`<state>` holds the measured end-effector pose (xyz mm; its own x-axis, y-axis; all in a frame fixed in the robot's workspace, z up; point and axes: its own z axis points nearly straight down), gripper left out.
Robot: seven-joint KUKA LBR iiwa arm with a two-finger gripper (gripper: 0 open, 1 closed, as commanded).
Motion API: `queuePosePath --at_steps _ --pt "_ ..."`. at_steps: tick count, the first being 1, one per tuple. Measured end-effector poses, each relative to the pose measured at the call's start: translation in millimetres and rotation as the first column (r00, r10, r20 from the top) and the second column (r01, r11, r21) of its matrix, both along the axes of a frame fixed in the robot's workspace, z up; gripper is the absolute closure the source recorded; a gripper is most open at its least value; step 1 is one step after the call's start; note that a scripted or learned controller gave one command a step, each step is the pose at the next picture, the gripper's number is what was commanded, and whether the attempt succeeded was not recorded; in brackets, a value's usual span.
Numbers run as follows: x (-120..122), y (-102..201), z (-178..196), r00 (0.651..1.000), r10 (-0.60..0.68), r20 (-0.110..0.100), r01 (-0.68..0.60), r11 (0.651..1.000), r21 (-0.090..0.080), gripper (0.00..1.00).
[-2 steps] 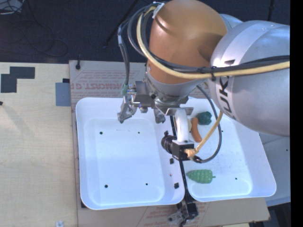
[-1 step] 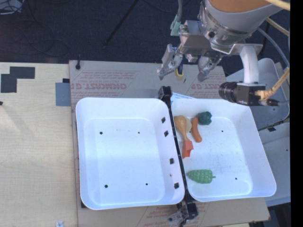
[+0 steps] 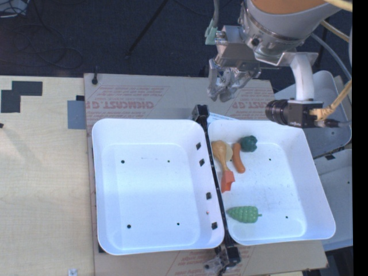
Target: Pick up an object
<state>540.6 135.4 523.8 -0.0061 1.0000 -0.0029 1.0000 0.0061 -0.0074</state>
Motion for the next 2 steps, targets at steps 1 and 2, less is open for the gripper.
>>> queuePosePath --at_steps 1,2 --pt "-62.4 46.0 14.7 1.0 0.001 0.003 -0.001 1.0 0.003 1.0" --pt "-54.5 112.0 12.5 1.0 0.001 0.003 -0.001 1.0 0.002 1.0"
